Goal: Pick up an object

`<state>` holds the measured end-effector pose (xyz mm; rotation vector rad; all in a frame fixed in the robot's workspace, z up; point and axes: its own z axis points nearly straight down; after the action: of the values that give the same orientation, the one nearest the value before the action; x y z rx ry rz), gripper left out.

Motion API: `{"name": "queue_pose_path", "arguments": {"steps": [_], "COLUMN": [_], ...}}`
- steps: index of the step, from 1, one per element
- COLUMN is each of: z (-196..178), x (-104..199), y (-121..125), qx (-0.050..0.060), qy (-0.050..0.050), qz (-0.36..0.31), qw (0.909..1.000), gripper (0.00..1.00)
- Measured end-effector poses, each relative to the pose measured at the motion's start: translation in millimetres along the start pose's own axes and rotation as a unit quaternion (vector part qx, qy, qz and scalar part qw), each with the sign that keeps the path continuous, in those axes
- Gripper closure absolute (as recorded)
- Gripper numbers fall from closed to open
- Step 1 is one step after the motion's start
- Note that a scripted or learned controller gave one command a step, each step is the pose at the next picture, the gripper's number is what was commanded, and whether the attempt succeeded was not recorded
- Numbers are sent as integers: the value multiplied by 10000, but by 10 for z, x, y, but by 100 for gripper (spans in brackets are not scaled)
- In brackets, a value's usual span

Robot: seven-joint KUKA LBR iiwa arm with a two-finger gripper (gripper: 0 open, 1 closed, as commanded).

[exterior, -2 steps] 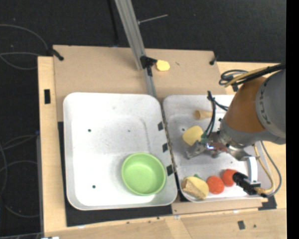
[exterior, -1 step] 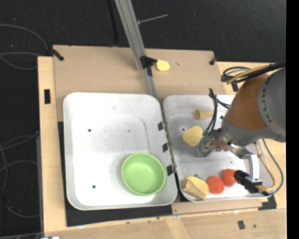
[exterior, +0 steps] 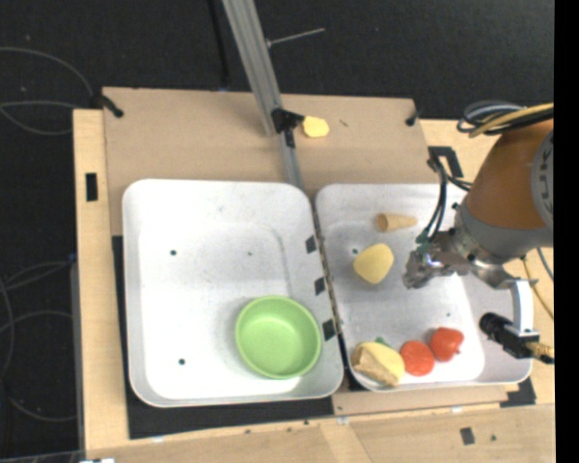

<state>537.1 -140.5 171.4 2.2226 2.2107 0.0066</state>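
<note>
My gripper (exterior: 418, 270) hangs over the middle of the right bin (exterior: 463, 312), reaching in from the right. A pale yellow rounded object (exterior: 373, 263) lies just left of it, a short gap away. A small tan cone-shaped piece (exterior: 396, 223) rests near the bin's far edge. Along the near edge lie a yellow and tan lump (exterior: 380, 363) and two red rounded pieces (exterior: 417, 358) (exterior: 447, 341). Nothing shows between the fingers.
A green bowl (exterior: 278, 337) sits in the near right part of the left bin (exterior: 193, 258). A small yellow object (exterior: 316, 127) lies on the brown board behind the bins. A metal pole (exterior: 256, 51) rises from the board's back.
</note>
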Motion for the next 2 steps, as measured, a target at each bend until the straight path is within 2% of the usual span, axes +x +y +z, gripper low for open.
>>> {"name": "queue_pose_path", "arguments": {"steps": [2], "z": [-1182], "x": [-62], "y": [48], "qx": [-1], "qy": [-1], "qz": [-50], "qw": [10000], "gripper": [100]}}
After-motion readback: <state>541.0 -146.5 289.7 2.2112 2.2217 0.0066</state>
